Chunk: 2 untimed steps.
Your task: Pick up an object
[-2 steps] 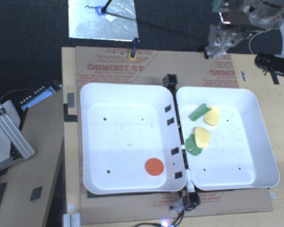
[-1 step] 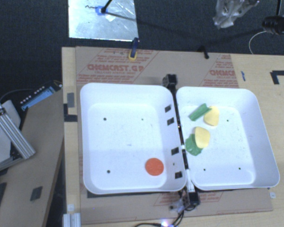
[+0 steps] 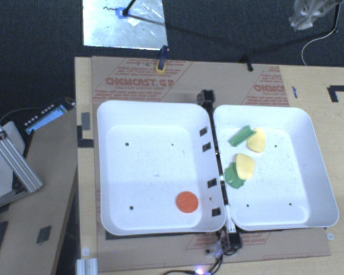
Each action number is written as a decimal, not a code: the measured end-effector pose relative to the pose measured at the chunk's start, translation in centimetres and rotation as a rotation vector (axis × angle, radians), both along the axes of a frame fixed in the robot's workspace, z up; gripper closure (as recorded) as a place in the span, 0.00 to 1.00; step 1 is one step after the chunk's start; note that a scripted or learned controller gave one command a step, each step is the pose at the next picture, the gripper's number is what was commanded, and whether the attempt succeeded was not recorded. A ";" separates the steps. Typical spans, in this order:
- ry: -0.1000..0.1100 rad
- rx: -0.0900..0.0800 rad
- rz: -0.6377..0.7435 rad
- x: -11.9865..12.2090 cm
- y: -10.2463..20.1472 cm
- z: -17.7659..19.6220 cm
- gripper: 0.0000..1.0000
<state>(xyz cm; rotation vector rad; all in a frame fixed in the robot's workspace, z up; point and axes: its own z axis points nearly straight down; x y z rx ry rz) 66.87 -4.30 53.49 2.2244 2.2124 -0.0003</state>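
An orange disc (image 3: 187, 202) lies near the front right corner of the left bin (image 3: 112, 153). The right bin (image 3: 315, 171) holds a long green piece (image 3: 239, 136) beside a yellow lump (image 3: 255, 141). In front of those, a second yellow lump (image 3: 245, 165) rests against a green piece (image 3: 233, 177). My gripper (image 3: 305, 10) hangs high at the top right, beyond the back edge of the bench and far from both bins, with nothing seen in it.
Both bins sit on a brown cardboard sheet (image 3: 137, 79). A shiny metal plate (image 3: 123, 13) lies on the dark floor at the back left. A yellow clamp (image 3: 161, 65) stands at the cardboard's back edge. An aluminium frame (image 3: 11, 159) stands at the left.
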 end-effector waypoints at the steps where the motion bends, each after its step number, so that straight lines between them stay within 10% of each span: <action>1: 0.000 0.000 0.001 -0.1 -6.0 0.1 1.00; 2: 0.001 0.000 -0.001 -0.1 -13.9 0.0 1.00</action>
